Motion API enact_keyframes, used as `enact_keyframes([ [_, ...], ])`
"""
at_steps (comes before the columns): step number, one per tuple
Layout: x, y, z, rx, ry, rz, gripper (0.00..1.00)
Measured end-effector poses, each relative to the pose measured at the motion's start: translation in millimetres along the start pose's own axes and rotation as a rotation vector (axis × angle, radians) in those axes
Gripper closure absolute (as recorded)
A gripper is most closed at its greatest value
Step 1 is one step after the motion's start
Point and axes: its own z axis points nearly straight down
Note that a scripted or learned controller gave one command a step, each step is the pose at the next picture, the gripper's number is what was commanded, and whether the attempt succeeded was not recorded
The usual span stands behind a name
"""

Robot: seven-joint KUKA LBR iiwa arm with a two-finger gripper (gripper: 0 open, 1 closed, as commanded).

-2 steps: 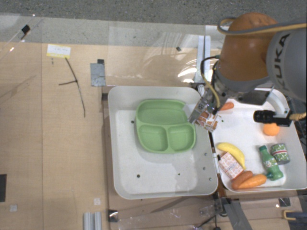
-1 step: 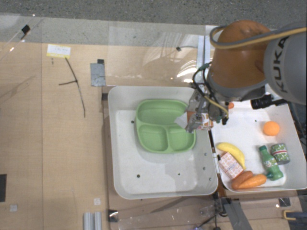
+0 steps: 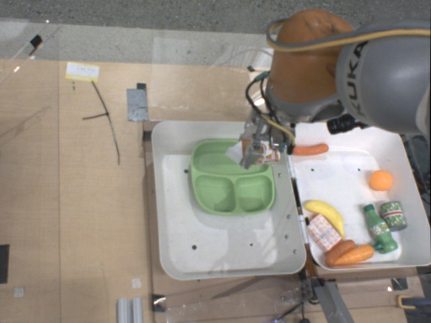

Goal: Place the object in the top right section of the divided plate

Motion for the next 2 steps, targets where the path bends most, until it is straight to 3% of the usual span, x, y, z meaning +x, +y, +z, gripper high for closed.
enact_keyframes([
  [1,-20,73,24,-0.002,0.002,-0.458,1.0],
  [2,-13,2,-22,0.001,-0.004,-0.524,1.0],
])
